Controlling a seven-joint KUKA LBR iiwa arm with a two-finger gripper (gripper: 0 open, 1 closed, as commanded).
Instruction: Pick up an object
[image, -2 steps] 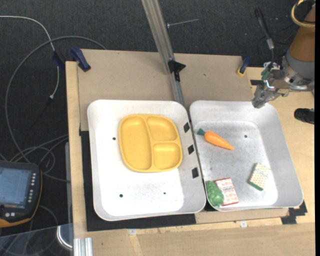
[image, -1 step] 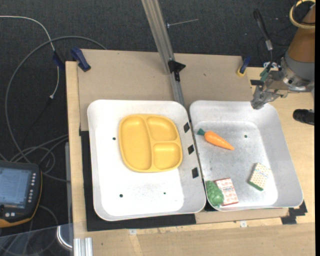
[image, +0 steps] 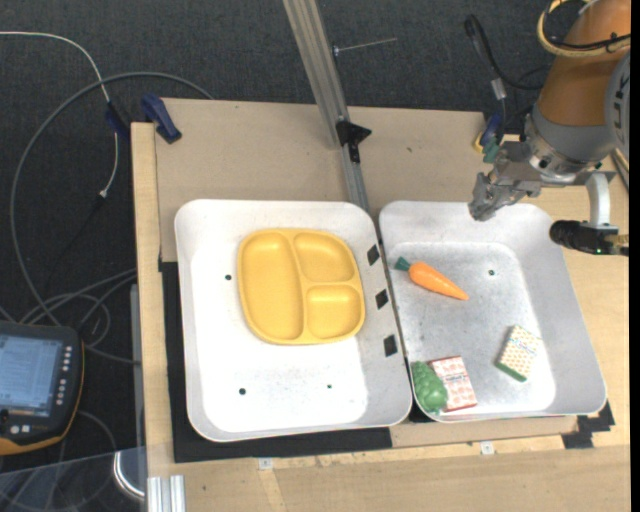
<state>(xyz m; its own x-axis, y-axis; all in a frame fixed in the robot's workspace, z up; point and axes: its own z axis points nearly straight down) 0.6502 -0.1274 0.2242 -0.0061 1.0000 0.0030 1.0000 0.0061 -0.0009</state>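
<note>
My gripper hangs over the far rim of the right bin, with nothing visible between its fingers. An orange carrot with a green top lies in that bin's far left part, below and left of the gripper. A small red and white box rests near the bin's front left, touching a green round object. A pale patterned block with a green edge lies toward the front right.
The left bin holds a yellow divided plate. A slanted metal post rises behind the bins. Black clips sit along the seam between the bins. A tablet and cables lie on the floor at left.
</note>
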